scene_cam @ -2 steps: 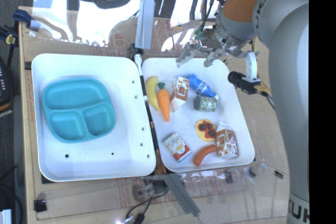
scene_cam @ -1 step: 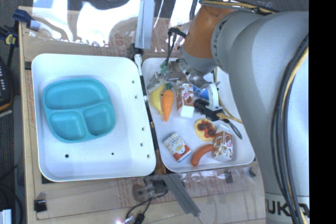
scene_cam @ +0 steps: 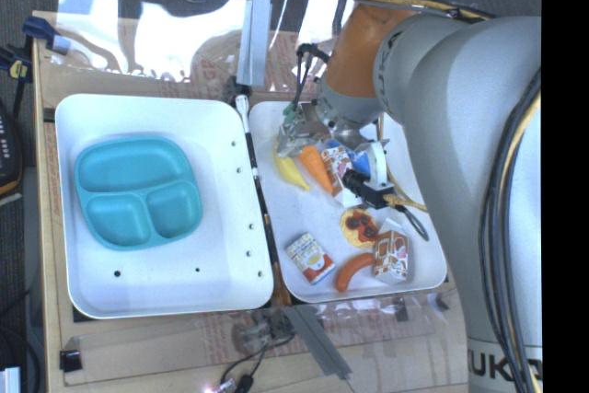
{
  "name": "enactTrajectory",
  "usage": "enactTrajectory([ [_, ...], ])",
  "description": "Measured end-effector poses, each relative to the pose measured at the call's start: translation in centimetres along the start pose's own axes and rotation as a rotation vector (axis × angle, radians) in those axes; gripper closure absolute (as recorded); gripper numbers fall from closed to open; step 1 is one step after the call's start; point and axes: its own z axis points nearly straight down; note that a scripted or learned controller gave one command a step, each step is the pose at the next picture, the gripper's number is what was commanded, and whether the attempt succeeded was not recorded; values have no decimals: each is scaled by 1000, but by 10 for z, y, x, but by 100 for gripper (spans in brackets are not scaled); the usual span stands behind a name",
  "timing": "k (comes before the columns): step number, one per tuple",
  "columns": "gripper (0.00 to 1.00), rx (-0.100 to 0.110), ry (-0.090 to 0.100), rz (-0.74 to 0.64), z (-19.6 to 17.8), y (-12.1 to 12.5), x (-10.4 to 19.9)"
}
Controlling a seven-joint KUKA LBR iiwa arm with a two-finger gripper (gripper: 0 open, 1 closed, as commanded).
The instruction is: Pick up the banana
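The shallow white plastic bin on the right (scene_cam: pixel 276 225) was packed tight, with little bare floor apart from a patch along its left wall. The shallow white plastic bin on the left (scene_cam: pixel 221 225) had far more room: the smooth turquoise three-compartment tray (scene_cam: pixel 138 190) sat in its left part, and bare white floor ran down its right side and along the bottom.

The small yellow curved banana (scene_cam: pixel 292 170) lay in the upper left of the right bin, near the left wall, with the tapered orange carrot (scene_cam: pixel 317 168) just beside it on its right. Lower down sat a round pizza-like piece with red spots (scene_cam: pixel 359 226), a small printed carton (scene_cam: pixel 310 257), a glossy orange-red sausage (scene_cam: pixel 354 271) and a brown-and-white printed box (scene_cam: pixel 390 255) at the bottom right corner. A blue-and-white packet (scene_cam: pixel 375 163) lay under the arm.

The metal two-finger gripper (scene_cam: pixel 293 132), below the orange wrist band, hung at the top of the right bin, just above the banana. How far the fingers were spread could not be told, and no object showed between them.
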Motion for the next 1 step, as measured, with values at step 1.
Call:
enactTrajectory([
  [1, 0, 0, 0, 0, 0, 0, 0],
])
